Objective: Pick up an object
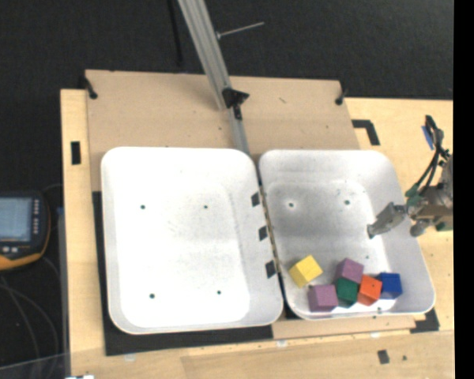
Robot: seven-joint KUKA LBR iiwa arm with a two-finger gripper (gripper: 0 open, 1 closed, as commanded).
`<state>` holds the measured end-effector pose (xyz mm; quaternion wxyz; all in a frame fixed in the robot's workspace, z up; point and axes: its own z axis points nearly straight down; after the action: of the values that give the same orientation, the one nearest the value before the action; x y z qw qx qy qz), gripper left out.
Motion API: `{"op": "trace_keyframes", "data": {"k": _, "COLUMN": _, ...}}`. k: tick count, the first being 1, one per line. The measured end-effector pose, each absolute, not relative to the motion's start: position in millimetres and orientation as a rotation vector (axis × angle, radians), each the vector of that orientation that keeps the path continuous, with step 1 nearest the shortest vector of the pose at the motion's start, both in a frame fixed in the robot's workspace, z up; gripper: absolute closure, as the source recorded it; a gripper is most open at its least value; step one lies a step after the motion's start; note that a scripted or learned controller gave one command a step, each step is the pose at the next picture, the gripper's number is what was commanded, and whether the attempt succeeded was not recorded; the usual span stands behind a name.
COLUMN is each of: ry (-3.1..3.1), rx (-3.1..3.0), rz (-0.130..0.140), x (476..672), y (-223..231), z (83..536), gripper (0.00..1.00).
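Note:
Several small blocks lie in the front part of the right bin [324, 172]. A yellow block [306, 271] sits a little apart on the left. Beside it cluster two purple blocks [350, 270] [322, 297], a green block [347, 290], an orange block [370, 289] and a blue block [389, 283]. My gripper [399, 226] hangs over the bin's right side, behind and above the blue block. It is open, with nothing between its fingers, and is apart from all the blocks.
The left bin [182, 239] lies beside the right one, with small clips along the shared edge. A slanted metal rail [209, 50] reaches in from the back. A handheld device [12, 223] rests off the bench on the left.

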<state>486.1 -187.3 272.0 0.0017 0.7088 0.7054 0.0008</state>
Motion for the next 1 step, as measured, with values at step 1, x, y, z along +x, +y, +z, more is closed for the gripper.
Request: {"op": "trace_keyframes", "data": {"k": 1, "ry": 2.234, "rx": 2.219, "rz": -0.004, "x": 496.1, "y": -103.0, "z": 164.5, "gripper": 0.00}}
